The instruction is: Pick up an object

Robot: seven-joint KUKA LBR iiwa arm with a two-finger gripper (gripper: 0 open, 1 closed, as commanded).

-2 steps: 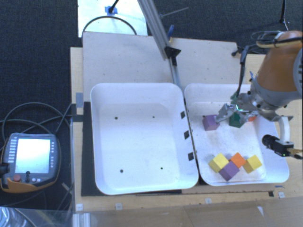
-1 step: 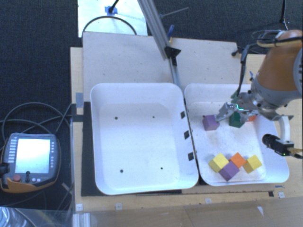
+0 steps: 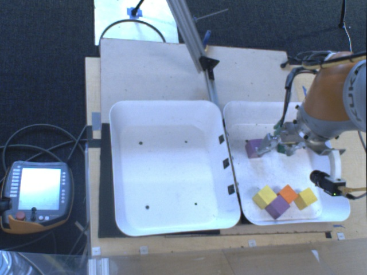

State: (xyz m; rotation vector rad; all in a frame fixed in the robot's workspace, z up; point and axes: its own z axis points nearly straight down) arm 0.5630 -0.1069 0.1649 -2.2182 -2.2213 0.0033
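Altogether five small blocks lie in the right bin point(image 3: 344, 211): two purple, two yellow and one orange. One purple block point(image 3: 253, 148) sits alone toward the bin's left wall, partway up, and the gripper point(image 3: 269, 146) is right against its right side. Whether its fingers are apart or together cannot be told from this angle, and the block is not visibly between them.

The other four blocks are bunched together near the bin's front edge. A yellow block point(image 3: 265, 197) is at the left of the bunch, a purple one point(image 3: 277, 206) is just in front and to its right, an orange one point(image 3: 288, 193) lies behind that, and a second yellow block point(image 3: 305, 198) is at the right end.

Two white bins sit side by side on the worktop point(image 3: 172, 67). The left bin point(image 3: 166, 165) shows only a few small dark dots on its floor. Three dark clips point(image 3: 227, 163) run down the seam where the two bins meet.

The grey arm point(image 3: 330, 102), with its orange band, comes in from the right above the right bin, with dark cables looping over it. A small black part on the arm hangs over the bin's right side. A slanted metal pole point(image 3: 186, 24) crosses the top of the worktop. A handheld control pendant point(image 3: 37, 196) with a pale screen lies on the dark floor to the left, its cable coiled beside it. No writing can be read on anything.
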